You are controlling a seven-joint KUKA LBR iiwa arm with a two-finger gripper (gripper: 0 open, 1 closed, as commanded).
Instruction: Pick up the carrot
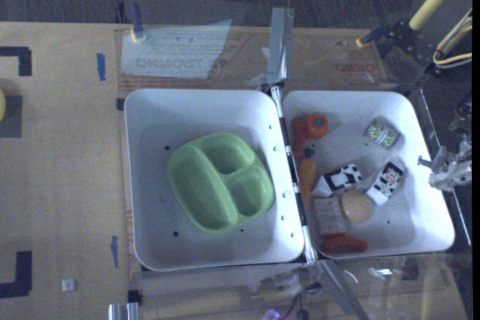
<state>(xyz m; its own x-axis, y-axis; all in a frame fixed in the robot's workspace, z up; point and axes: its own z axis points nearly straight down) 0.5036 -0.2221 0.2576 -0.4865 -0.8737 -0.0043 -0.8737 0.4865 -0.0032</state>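
Pincer beyond right bin (carrot among toys)

The end effector is blurred and cut off at the right edge.

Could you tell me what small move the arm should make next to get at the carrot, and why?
Probably a traverse leftward across the right bin. The gripper sits at that bin's right edge, while the carrot lies along its left wall, just below an orange block and beside a cow-patterned carton. So it should first get above the carrot before descending.
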